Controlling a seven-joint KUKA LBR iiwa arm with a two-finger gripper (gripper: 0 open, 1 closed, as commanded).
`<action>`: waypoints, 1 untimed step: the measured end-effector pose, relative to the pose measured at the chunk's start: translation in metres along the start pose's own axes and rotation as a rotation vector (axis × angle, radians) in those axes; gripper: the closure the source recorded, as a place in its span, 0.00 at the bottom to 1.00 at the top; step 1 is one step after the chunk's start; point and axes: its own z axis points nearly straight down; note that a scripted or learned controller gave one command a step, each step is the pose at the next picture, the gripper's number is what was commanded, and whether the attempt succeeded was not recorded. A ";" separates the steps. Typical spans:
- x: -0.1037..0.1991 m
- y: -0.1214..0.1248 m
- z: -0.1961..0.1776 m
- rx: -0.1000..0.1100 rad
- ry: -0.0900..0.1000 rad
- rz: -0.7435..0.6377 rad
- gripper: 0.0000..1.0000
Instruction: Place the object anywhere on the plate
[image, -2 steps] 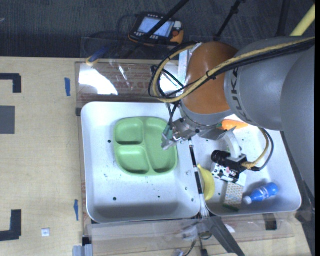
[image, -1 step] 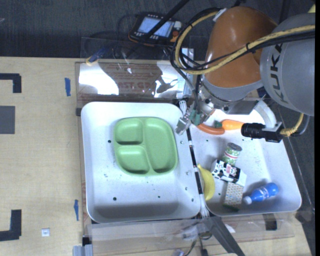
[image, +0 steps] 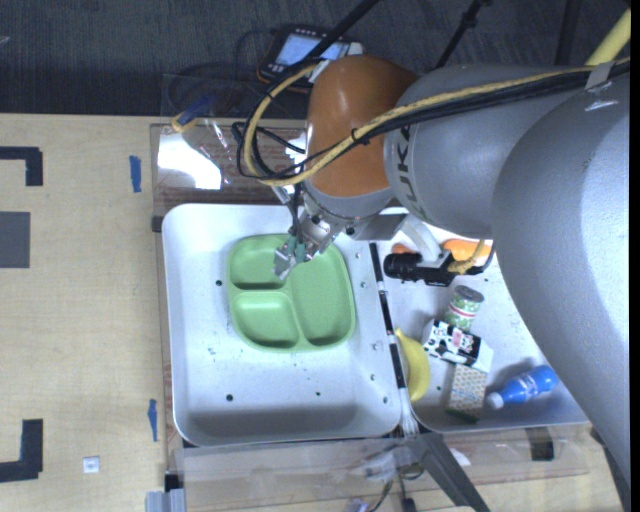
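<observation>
Plate (image: 325, 300), green and split into three compartments, lies in the left bin (image: 250, 395), towards that bin's far side, and all three of its compartments look bare. My claw (image: 288, 258) hangs over the plate, right above the ridge that parts the far-left compartment from the long right-hand one. From this slant I cannot tell how far open it is, nor whether it has hold of anything. Apart from the plate, the left bin's white floor shows just a few dark specks. The right bin (image: 505, 345) carries the loose things. A yellow banana (image: 415, 368) lies along the wall it shares with the left bin. A black-and-white patterned packet (image: 455, 345) sits just beside the banana. A small can (image: 466, 303) with a green label stands just beyond the packet. A speckled beige box (image: 466, 388) lies on the packet's near side. A blue bottle (image: 522, 386) lies on its side next to that box. An orange thing (image: 462, 247), partly hidden under my arm, sits at the far end of this bin. Which of these is the object to be placed I cannot tell. Both bins rest side by side on the pale wooden tabletop (image: 80, 300).
</observation>
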 end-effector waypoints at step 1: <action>-0.030 -0.102 -0.009 0.002 0.001 -0.163 1.00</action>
